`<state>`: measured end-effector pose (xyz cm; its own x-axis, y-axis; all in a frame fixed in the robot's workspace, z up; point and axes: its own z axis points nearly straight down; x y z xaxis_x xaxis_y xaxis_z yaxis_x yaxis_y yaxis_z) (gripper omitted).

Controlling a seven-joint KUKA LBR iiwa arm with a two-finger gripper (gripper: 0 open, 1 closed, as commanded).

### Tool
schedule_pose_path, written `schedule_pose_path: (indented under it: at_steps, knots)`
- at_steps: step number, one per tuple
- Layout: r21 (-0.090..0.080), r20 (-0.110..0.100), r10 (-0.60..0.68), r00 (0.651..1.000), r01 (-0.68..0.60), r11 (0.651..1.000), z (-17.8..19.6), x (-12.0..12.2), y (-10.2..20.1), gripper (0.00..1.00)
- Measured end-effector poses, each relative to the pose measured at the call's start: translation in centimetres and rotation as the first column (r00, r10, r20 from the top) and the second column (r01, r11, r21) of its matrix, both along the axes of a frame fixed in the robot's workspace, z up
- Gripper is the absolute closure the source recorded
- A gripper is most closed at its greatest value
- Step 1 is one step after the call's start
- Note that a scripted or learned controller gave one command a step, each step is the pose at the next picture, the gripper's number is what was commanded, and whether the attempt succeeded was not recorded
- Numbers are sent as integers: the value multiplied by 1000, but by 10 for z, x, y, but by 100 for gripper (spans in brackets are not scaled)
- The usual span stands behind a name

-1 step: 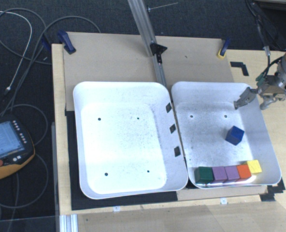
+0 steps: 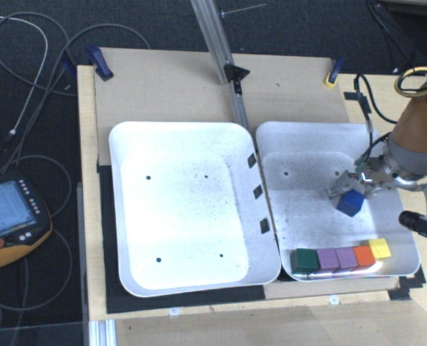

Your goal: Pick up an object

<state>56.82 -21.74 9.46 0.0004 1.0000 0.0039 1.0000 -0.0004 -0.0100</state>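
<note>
Camera view, step in hand: the grasp stage of the pick, by my judgement. The grey two-finger gripper [image 2: 352,186] is down inside the right shallow white plastic bin [image 2: 293,146], with the small blue cube [image 2: 350,203] just below its fingertips.
Pincer state: I cannot tell whether it is spread or pinched; the metal parts blur together over the cube's top, and no clean view of the cube between them is given.
Task's thing: the blue cube lies in the right bin's middle-right part, apart from all four walls, seemingly tilted on a corner.
Other blocks: a row along the right bin's near wall, touching one another, made of a dark green cube [image 2: 306,259], a purple block [image 2: 329,258], a second purple block [image 2: 346,256], an orange cube [image 2: 363,254] and a yellow cube [image 2: 380,249].
Next move calls for: a firm closing on two opposite faces of the cube, then a straight lift; a tilted cube may squirt out sideways if caught on its edges.
Edges: the far and right walls of the right bin stand near the wrist; the row of blocks lies below, clear of the cube.
Open room: the bin floor to the cube's left is bare, and the left shallow white plastic bin [image 2: 127,193] offers broad free floor.
Arm: the orange band above the wrist [image 2: 419,128] enters from the right, over the bin's right rim.
</note>
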Motion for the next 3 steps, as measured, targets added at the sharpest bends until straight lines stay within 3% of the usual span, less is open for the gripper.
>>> schedule_pose_path:
  at_steps: [1,2,3]
  knots:
    - [-1,7,4,1000,-4,1000,5,-9,38,0]
    - [-1,6,0,1000,0,1000,5,-40,55,0]
    - [-6,19,3,1000,-3,1000,67,-27,56,0]
